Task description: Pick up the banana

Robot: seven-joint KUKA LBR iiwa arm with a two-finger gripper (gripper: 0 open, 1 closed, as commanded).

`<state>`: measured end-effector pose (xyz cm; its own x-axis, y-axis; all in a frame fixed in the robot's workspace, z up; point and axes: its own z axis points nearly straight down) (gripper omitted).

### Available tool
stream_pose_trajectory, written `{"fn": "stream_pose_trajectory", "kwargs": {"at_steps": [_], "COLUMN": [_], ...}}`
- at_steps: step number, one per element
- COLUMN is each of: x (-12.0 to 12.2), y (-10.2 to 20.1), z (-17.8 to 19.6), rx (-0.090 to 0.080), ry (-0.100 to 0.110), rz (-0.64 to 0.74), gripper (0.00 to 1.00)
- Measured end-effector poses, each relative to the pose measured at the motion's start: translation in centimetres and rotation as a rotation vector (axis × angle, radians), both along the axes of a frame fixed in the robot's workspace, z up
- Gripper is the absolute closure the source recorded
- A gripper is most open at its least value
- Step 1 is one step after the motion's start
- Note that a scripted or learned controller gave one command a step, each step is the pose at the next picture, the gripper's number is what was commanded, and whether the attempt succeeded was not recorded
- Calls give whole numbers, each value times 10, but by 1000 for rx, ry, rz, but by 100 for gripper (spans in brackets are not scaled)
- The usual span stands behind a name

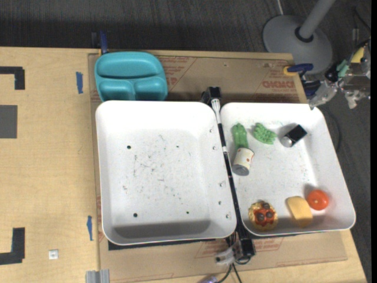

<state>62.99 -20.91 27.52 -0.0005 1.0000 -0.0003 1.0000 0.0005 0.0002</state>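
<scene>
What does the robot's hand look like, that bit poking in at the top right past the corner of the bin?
The gripper is a cluster of silvery-grey metal pieces with dark fittings and a small yellowish patch on top, just beyond the far corner of the right-hand bin. It is too small and blurred to make out finer markings or cables.

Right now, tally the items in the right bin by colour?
Green: 2, a long piece and a bumpy piece
Black: 1
White/grey cylinder: 1
Brown with red spots: 1
Yellow: 1
Orange-red: 1
Total: 7
</scene>
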Motion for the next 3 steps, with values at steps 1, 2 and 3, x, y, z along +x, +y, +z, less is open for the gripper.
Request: {"fn": "stream_pose_trajectory", "kwargs": {"at_steps": [1,2,3], "x": [-34,-63,-146], "y": [80,107,176], "z": [-65,-190,-91], "rx": [1,-1,2], "ry": [1,-2,1], "rz": [150,617,442], "gripper": [0,0,0]}}
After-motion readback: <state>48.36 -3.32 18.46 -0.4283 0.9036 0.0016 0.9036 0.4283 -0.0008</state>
